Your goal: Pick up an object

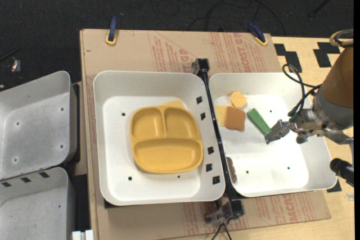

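My pincer, whose state I cannot tell, sits just beside the green block in the right bin; closing off-centre could nudge the block away.

The brown cardboard sheet under the bins has red letters printed on it. They are upside down, faint and too small to read. No other words show.
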Controlling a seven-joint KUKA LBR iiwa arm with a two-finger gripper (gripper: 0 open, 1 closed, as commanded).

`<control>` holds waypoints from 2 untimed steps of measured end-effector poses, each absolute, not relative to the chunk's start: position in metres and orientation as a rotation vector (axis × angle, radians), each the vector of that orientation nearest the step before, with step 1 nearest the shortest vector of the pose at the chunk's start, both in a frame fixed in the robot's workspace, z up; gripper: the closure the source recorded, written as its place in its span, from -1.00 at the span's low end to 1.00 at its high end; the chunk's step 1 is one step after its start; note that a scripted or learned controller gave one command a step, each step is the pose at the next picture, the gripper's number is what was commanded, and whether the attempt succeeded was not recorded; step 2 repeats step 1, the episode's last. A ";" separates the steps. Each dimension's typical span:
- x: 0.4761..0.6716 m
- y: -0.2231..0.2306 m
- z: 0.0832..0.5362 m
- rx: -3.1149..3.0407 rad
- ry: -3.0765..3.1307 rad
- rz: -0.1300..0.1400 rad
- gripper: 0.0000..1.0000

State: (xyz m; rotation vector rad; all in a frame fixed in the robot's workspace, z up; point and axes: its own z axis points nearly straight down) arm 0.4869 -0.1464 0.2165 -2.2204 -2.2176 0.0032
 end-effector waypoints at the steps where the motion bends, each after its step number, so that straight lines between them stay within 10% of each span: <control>1: 0.478 -0.144 0.156 -2.220 -2.215 0.004 -1.00; 2: 0.478 -0.144 0.156 -2.220 -2.215 0.004 -1.00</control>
